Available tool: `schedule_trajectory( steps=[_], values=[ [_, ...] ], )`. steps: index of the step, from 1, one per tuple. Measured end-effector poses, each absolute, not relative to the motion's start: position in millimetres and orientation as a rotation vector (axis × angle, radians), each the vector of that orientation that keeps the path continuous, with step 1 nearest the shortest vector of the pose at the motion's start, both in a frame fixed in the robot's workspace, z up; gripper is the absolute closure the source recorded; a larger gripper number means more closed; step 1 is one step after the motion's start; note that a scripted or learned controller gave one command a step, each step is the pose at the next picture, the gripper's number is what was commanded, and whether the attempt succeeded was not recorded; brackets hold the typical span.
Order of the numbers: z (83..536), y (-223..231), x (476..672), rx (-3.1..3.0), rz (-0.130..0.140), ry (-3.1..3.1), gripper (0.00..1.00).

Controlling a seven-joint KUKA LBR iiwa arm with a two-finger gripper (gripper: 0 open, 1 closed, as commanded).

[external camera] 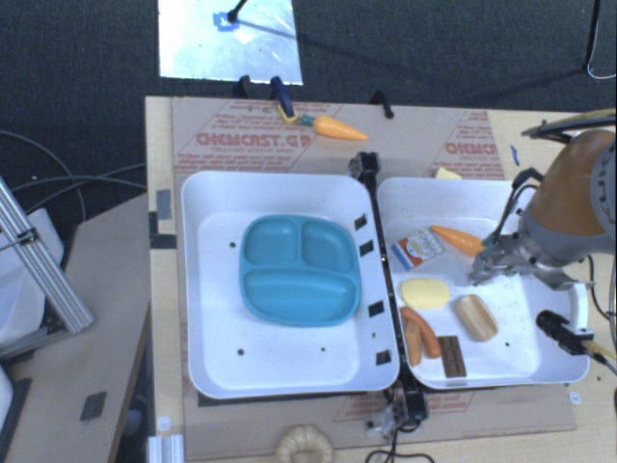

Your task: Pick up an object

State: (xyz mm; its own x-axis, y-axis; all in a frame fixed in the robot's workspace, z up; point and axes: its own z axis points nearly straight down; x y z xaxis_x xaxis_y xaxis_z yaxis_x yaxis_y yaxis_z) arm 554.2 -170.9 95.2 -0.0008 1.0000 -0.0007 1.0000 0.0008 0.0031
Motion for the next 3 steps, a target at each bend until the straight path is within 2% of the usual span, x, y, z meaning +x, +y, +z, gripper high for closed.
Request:
schedule_trajectory(
  steps=[3],
  values=[
    [228,-175,562.3,2.212,0.005,2.222,1.0]
  ],
)
